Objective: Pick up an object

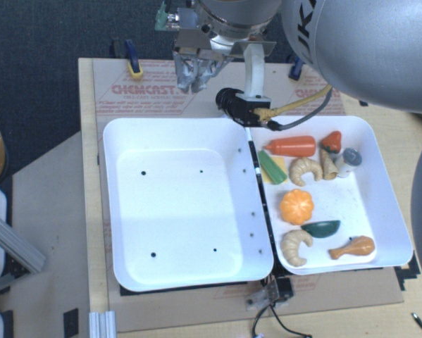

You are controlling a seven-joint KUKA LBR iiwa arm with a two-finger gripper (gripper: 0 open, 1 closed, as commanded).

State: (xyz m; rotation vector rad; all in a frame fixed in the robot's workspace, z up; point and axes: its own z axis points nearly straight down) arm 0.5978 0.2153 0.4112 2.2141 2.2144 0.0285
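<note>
Camera view, as I read it from my station: two shallow white plastic bins sit side by side on a tan board stamped with red lettering, itself on the tabletop (56,189). The left bin (126,259) has a smooth glossy floor marked by four small dark dots. The right bin (387,210) carries the objects: a red carrot (290,146) lying crosswise at the top, a green-and-yellow wedge (271,167) against the shared wall, two pale curled croissants (306,170) (296,246), a ribbed orange pumpkin (296,206), a dark green leaf (321,228), a tan drumstick (353,247), and a cluster of red, tan and grey pieces (335,155) at the upper right.

I see the gripper (195,76) above the board beyond the far rim of the left bin, metallic and grey. It is well apart from every object, all of which lie to its right and nearer the camera. Nothing sits between its fingers; whether they are spread or closed I cannot tell. A black fitting (239,106) with a yellow cable hangs over the far end of the shared wall, near the carrot.
</note>
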